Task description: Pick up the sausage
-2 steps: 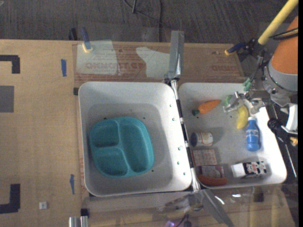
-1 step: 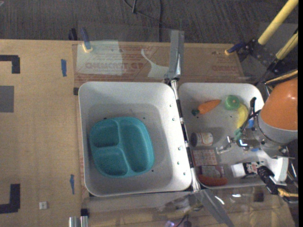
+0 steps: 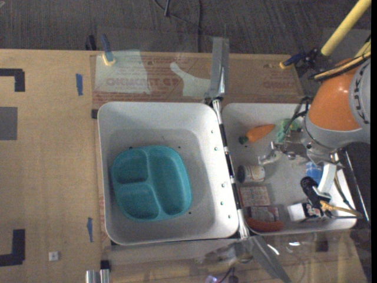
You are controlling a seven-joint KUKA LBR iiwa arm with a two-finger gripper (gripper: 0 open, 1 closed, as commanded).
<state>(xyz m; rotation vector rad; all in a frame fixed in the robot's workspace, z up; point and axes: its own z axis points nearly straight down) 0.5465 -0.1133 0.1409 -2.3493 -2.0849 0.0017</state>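
Observation:
The sausage (image 3: 264, 224), short and reddish brown, lies flat against the front wall of the right bin (image 3: 235, 118), near its front-left corner. My gripper (image 3: 278, 148) hangs over the middle of that bin, beside the carrot, well behind the sausage and apart from it. Nothing shows in its grasp. The grey arm with its orange band (image 3: 333, 106) comes in from the right above the bin.
Around the gripper in the right bin lie an orange carrot (image 3: 260, 133), a small can (image 3: 254, 173), a patterned packet (image 3: 255, 196) just behind the sausage, a blue item (image 3: 314, 173) and a white block (image 3: 296, 211). A teal divided plate (image 3: 151, 182) rests in the left bin (image 3: 112, 122).

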